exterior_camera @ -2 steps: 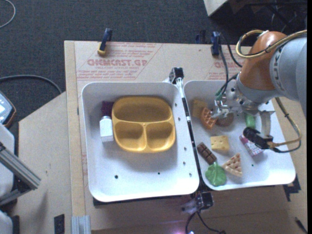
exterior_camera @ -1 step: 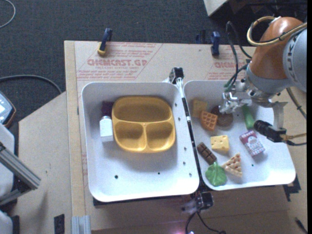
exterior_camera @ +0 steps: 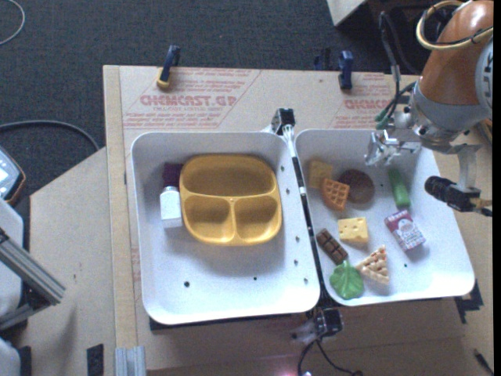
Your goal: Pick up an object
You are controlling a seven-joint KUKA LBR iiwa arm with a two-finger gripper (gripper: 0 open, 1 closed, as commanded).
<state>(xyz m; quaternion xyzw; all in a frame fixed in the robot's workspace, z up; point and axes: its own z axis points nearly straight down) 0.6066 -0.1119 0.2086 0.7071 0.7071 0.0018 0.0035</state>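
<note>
Two shallow white bins sit side by side on a plywood board. The left bin holds a yellow divided plate with a small white bottle touching its left edge and something dark purple just above the bottle. The right bin holds the loose pieces any pick would come from: a waffle beside a brown round cookie, a green stick to their right, a red and white carton, a cheese wedge, a chocolate bar, a pizza slice and a green leaf near the lower rim. They lie scattered and mostly apart, which should leave room for fingers to come down around one piece.

The gripper hangs at the upper right of the frame, over the top edge of the right bin, just above the cookie and the green stick. Nothing shows between its fingers, and whether they are spread or closed cannot be told at this size. The arm enters from the right, likely poised to descend on one of the upper pieces.

The board is clamped at its top edge by a yellow clamp and a blue clamp, probably to keep the bins from shifting. Dark carpet surrounds the bench, with cables trailing at left.
</note>
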